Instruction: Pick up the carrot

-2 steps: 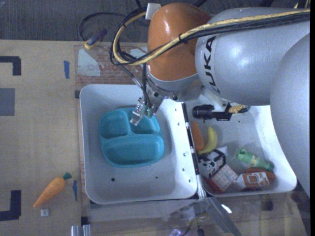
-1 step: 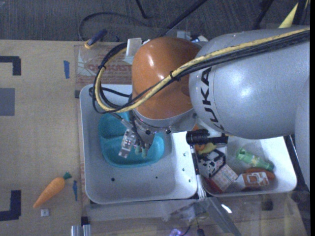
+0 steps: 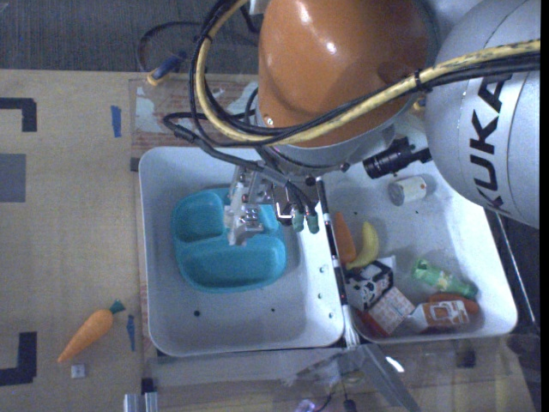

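Two shallow white bins sit on a tan bench; over the left bin (image 3: 163,316) the gripper (image 3: 246,221) hangs above one blue divided tray (image 3: 206,260), grip unreadable. One carrot (image 3: 86,334) lies outside on the bench, so reaching seems barely begun; next it must travel well left. One banana (image 3: 369,243) rests in the right bin (image 3: 502,316).
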`<state>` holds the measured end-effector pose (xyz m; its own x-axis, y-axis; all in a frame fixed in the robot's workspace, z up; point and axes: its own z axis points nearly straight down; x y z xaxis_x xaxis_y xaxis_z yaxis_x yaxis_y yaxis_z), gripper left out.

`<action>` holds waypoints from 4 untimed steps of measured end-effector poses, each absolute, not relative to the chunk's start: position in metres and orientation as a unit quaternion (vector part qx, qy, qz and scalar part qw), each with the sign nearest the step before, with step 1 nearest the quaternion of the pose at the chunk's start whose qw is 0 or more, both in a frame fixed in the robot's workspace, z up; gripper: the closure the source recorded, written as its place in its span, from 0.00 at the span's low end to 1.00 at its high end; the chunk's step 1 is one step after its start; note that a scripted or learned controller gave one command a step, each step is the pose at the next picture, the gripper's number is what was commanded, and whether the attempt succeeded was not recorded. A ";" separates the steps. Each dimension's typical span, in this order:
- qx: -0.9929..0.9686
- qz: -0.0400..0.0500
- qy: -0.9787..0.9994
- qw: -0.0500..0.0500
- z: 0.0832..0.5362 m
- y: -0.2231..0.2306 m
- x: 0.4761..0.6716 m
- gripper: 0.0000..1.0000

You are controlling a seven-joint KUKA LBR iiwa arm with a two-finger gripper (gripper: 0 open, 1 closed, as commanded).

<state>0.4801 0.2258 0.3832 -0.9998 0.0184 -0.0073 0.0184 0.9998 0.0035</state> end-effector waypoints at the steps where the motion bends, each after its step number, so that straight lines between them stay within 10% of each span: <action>1: 0.119 0.000 0.993 0.001 0.256 0.205 0.479 1.00; 2: 0.220 0.001 0.975 0.002 0.402 0.226 0.480 1.00; 3: 0.002 0.001 1.000 0.001 0.297 0.212 0.484 1.00; 4: 0.175 0.001 0.985 0.002 0.422 0.226 0.480 1.00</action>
<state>0.4796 0.2258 0.4216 -0.9391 0.3437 -0.0035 0.3437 0.9391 0.0033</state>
